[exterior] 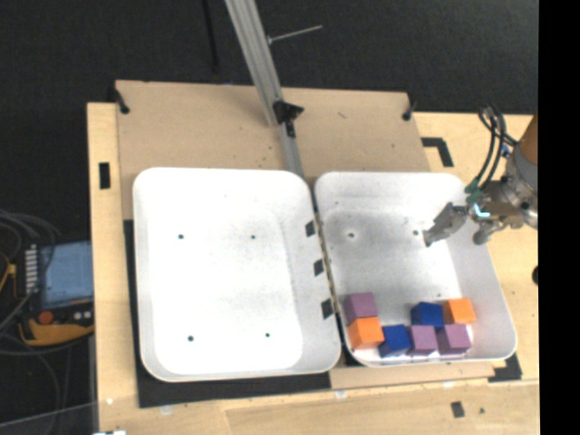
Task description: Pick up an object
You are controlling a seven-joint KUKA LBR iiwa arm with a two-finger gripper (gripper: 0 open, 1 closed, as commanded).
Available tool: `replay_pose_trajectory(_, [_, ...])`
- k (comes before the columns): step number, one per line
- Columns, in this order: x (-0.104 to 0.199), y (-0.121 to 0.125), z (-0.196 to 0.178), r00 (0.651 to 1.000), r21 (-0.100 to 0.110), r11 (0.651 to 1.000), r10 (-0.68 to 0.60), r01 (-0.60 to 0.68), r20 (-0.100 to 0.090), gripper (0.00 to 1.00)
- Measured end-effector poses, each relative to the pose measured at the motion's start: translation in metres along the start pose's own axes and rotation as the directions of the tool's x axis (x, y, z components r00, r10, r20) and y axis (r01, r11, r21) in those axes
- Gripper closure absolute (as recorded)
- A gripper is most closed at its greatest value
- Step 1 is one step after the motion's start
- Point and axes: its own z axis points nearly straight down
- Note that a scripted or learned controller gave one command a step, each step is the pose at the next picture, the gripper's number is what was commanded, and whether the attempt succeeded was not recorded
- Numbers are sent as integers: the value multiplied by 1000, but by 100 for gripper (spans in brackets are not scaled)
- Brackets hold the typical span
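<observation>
Two shallow white bins sat side by side on a pale wooden bench, seen from above at a slant. The left bin (222, 270) showed a bare white floor with a few small dark dots. The right bin (399, 216) held a cluster of small blocks gathered along its near edge: a purple block (361, 305) resting just above an orange block (366, 332) at the left of the cluster, then a blue block (395, 339), a second purple block (423, 338), a third purple block (454, 337), a second blue block (428, 314) and a second orange block (460, 311) toward the right. The blocks were packed close, several touching their neighbours. The arm reached in from the right, and its gripper (462, 223) hung over the right bin's far right part, well apart from the blocks. One grey finger (441, 225) pointed left and down toward the bin floor; whether the fingers were apart or together could not be told, and nothing was visible between them. A slanted metal pole (258, 57) rose from the bench's back edge between the bins. A blue and yellow handheld controller (59, 288) with cables lay on the dark floor at the left.
</observation>
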Motion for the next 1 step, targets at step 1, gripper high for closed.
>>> replay_pose_trajectory(1, [0, 1, -2, 1000, -5, 1000, 1, -1, 1, 0])
